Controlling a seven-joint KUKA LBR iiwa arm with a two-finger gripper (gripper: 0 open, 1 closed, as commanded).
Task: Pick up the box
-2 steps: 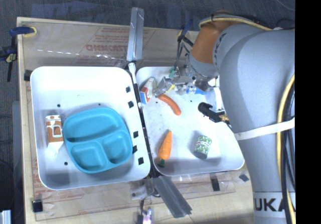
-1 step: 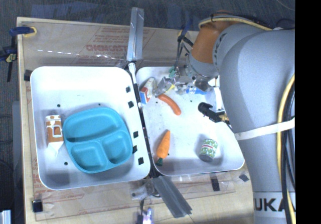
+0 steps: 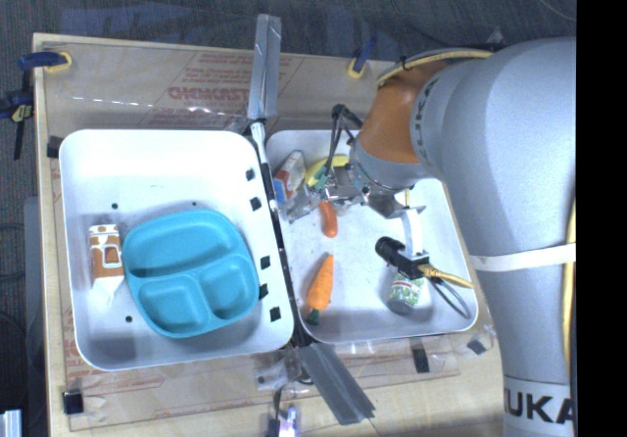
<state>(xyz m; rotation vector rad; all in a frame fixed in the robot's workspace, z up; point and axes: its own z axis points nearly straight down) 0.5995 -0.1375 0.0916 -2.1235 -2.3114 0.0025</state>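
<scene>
Over the far left part of the right bin (image 3: 358,319), the gripper (image 3: 333,188) is hanging low beside a small heap of mixed items (image 3: 291,176). Whether it is spread, pressed together or pinching anything, I cannot tell, since clutter and the wrist are covering it. The grey arm (image 3: 509,161) is reaching across that bin from the right. The box (image 3: 105,252), orange and white, is lying in the left bin (image 3: 157,170) near its left wall, just beside the blue divided plate (image 3: 191,271) and well apart from the gripper. A carrot (image 3: 320,285) is resting near the right bin's near left corner, an orange-red piece (image 3: 330,219) is lying just below the gripper, and a round green-labelled container (image 3: 405,295) is sitting towards the near right.
</scene>
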